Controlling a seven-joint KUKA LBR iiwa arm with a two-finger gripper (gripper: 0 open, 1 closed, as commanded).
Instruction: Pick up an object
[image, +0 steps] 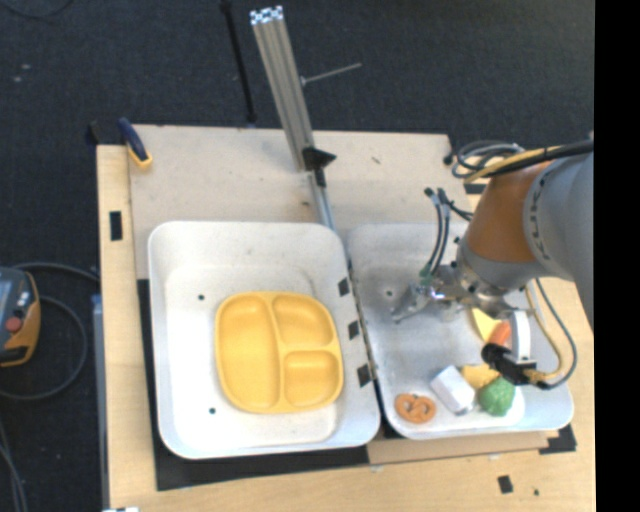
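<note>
In the right bin (400, 260), near its front right corner, lie a brown pretzel-shaped piece (414, 407), a white block (451, 388), a green lump (497, 397) and a yellow piece (480, 375). An orange and white item (520, 335) rests by the right wall. My gripper (410, 303) hangs over the middle of the right bin, left of those objects, its metal fingers pointing left. Nothing shows between the fingers.
The left bin (180, 260) holds a yellow divided plate (278, 350). An aluminium post (285, 80) rises behind the bins. Black cables (445, 220) trail beside my wrist. A blue and yellow tool (135, 143) lies at the bench's back left corner.
</note>
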